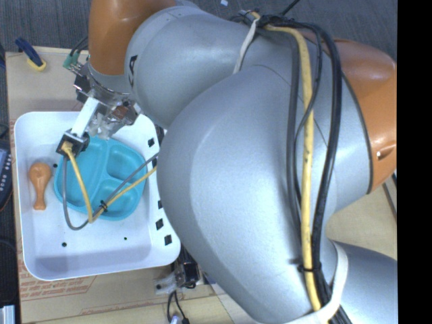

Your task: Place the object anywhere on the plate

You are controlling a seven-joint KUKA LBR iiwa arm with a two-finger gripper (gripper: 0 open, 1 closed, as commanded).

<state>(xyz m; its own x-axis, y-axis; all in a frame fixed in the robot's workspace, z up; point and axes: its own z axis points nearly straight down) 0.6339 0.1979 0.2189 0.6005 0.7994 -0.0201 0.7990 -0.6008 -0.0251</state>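
Though beside plate (111, 157), drumstick (39, 181) off it

Right bin behind arm (270, 181).

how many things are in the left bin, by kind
blue plate: 1
tan drumstick-shaped toy: 1
total: 2, both lying in the white bin; the toy rests on the bin floor beside the plate, not on it
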